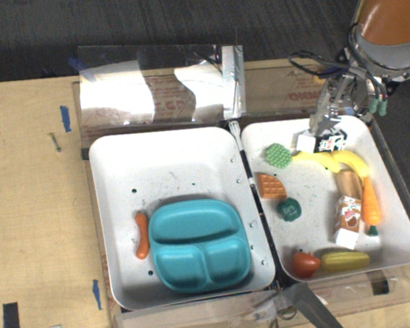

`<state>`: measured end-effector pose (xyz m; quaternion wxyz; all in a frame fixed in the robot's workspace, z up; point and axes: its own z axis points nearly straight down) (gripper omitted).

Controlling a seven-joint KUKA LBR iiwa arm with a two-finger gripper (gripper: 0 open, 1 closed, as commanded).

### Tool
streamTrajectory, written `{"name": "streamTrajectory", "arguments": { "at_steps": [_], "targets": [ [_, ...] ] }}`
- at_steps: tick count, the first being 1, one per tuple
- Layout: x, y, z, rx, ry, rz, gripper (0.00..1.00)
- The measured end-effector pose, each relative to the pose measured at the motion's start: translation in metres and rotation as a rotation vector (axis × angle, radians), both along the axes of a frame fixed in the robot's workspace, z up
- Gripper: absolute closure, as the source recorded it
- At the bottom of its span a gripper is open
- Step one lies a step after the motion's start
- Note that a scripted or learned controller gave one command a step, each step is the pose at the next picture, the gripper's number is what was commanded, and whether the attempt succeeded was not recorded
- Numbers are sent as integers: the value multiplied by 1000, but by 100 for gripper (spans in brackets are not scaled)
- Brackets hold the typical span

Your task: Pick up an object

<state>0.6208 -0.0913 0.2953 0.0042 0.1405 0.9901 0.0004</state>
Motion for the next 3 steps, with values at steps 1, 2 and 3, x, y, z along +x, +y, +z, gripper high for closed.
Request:
{"name": "streamTrajectory", "arguments": {
  "at_steps": [1,2,3],
  "targets": [
    [40,-8,4,0,1,-74,100],
    [7,32,-22,2,6,-61,100],
    [23,55,-24,1,1,-1,100]
  ]
}}
